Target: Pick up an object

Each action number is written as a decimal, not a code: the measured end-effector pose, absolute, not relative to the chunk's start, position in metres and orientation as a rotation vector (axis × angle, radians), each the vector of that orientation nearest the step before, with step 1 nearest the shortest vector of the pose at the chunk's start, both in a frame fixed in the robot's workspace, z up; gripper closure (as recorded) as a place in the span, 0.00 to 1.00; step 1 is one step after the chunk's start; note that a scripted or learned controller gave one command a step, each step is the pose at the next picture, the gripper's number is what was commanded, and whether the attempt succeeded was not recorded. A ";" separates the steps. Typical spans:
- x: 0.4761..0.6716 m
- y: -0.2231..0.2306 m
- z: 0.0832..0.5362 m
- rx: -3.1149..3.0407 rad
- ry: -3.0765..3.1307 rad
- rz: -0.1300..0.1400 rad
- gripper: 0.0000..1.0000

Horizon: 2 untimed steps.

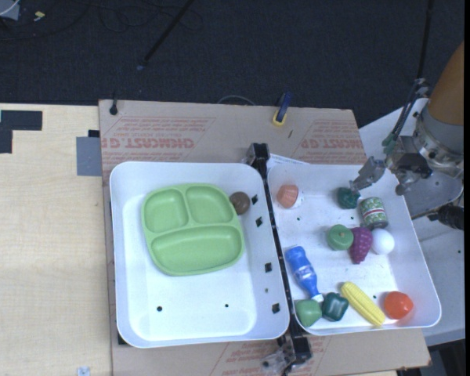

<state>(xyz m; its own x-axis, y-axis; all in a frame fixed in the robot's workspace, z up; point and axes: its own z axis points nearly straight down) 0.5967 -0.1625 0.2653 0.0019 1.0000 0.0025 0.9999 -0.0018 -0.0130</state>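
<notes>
A: Where does the end effector (388,175) stand?

B: At the far right corner of the right bin (423,269), above its rim. Its two fingers are spread apart with nothing between them (only bin floor and table edge show in the gap), so no pick has been made; the whole grasp is left to do, by my reading.

A: What lies closest to it?

B: A small dark-green toy (346,197), just below and left of the left finger, near it but not touching. Just below the end effector sits a little striped can (372,211), upright. Either seems a fair candidate, since the task names no particular object.

A: And further out?

B: Beyond the can, a white ball (383,243) beside purple grapes (362,244) and a green apple (340,236). Well to its left, a peach-coloured piece (287,195). Farthest below it: a blue bottle (301,269), two green vegetables (322,309), a yellow corn cob (363,303) and an orange-red fruit (398,305).

A: The other bin?

B: The left bin (129,304), well apart to its left, holds a green divided plate (193,228) with a brown ball (240,202) at its edge.
</notes>
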 end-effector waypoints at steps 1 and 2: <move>0.599 -0.163 0.272 -2.221 -2.220 0.002 0.00; 0.589 -0.161 0.213 -2.217 -2.218 0.005 0.00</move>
